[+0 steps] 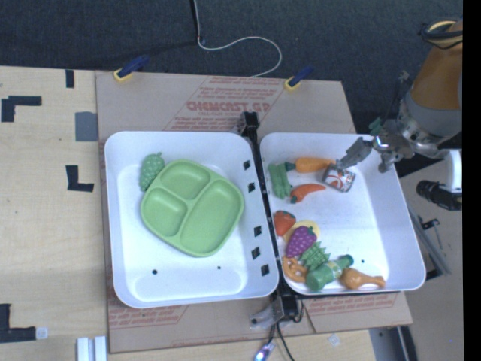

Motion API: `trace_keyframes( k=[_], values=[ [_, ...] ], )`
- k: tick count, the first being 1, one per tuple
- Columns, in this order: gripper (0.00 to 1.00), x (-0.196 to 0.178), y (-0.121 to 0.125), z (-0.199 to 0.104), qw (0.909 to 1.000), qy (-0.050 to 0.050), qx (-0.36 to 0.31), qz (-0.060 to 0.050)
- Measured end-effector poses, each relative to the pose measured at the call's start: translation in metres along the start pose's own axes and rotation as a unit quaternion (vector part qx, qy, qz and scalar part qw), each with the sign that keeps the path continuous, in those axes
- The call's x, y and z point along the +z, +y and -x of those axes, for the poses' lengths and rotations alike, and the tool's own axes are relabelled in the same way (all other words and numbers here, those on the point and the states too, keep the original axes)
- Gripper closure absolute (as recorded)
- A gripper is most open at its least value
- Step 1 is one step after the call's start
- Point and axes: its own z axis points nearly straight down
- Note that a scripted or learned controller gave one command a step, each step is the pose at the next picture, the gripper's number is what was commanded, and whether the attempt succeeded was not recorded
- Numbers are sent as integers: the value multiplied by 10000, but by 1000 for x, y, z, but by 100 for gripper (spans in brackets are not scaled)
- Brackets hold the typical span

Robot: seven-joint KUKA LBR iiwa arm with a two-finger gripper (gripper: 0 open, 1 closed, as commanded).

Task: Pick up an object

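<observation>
Over the right bin's (391, 224) far corner, the hand (368, 154) hangs at the end of the grey arm (436, 89); whether its fingers are spread or closed cannot be told. Just beside it lies a small can (339, 179), near an orange carrot (313, 165). Toy food clusters along that bin's near-left side, including purple grapes (299, 241). On the left bin (128, 277) rests a green divided plate (192, 207), a green lump (151, 169) touching its edge.
</observation>
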Motion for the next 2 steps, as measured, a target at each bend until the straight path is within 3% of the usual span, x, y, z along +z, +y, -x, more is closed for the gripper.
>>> trace_keyframes(
  k=[1, 2],
  values=[
    [0, -208, -37, -47, 10000, -16, -16, 94],
    [0, -319, -114, -41, 10000, -13, 5, 71]
  ],
)
